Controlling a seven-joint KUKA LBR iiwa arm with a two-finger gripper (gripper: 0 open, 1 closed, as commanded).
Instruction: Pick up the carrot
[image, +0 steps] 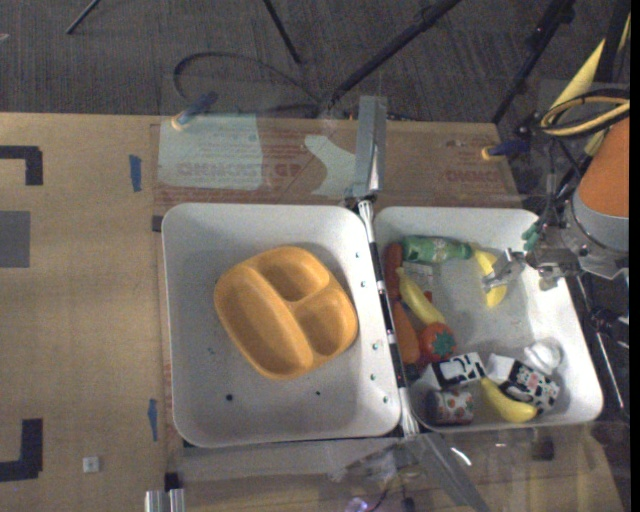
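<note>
Wooden bench (80, 330) with two white bins (190, 400) side by side

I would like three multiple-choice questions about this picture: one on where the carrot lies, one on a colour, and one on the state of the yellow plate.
1. Where does the carrot lie?
A. in the right bin, along its left wall
B. in the left bin
C. on the wooden bench

2. What colour is the bottle at the top of the right bin?
A. blue
B. green
C. white

3. What is the state of the divided plate in the left bin?
A. upside down
B. filled with toy food
C. right side up, with bare compartments

Answers:
1. A: the orange carrot runs beside the divider, next to a banana.
2. B: its body is plainly green.
3. C: its three hollows face up and nothing lies in them.

The gripper stands over the right bin's upper right part, apart from the carrot.
</note>
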